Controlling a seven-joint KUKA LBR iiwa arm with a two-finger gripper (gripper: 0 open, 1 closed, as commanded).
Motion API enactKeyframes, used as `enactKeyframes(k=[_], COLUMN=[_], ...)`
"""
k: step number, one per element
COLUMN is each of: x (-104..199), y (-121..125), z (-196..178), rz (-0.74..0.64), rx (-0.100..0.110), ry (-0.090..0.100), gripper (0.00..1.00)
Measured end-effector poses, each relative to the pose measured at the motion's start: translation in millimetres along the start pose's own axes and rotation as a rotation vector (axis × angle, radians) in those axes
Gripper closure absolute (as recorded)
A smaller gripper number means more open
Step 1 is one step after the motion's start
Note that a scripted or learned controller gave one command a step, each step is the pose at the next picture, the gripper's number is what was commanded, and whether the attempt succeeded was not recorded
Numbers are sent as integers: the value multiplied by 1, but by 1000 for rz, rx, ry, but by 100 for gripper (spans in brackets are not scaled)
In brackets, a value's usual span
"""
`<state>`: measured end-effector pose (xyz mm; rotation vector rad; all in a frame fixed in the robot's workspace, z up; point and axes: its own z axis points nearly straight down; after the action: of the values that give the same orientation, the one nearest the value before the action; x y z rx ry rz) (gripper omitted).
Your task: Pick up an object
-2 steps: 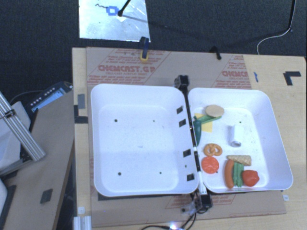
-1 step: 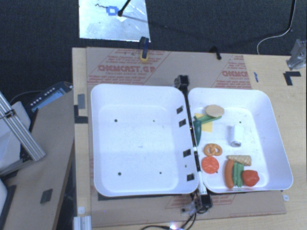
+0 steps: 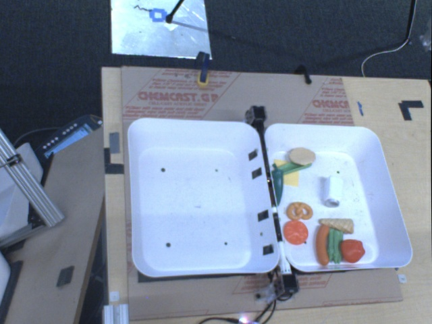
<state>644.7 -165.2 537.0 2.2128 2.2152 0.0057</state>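
Observation:
The right bin (image 3: 378, 155) holds several small toy foods. A tan round bun (image 3: 302, 156) lies near its back left, with a yellow and green piece (image 3: 289, 171) just in front of it. A white cylinder (image 3: 332, 190) rests in the middle. A pretzel (image 3: 300, 211) and a red tomato slice (image 3: 295, 232) sit at the front left. An orange carrot (image 3: 322, 244), a green bean (image 3: 334, 246), a tan wedge (image 3: 337, 225) and a red piece (image 3: 352, 250) crowd the front right.
The left bin (image 3: 196, 194) lies beside the right one, joined along a black hinge strip (image 3: 268, 181). Both rest on a cardboard sheet (image 3: 175, 93). A shiny metal plate (image 3: 158, 17) lies on the dark floor behind. A metal rail (image 3: 27, 187) stands at the far left.

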Motion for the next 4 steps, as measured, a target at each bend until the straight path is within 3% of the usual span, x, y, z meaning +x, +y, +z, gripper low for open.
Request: enactKeyframes(k=[1, 2, 3, 4], x=[10, 37, 140, 144], y=[-39, -51, -64, -14], z=[190, -10, 60, 15], rz=[1, -6, -13, -5], rx=[24, -11, 14, 1], ry=[8, 1, 8, 3], gripper=[100, 100, 100, 100])
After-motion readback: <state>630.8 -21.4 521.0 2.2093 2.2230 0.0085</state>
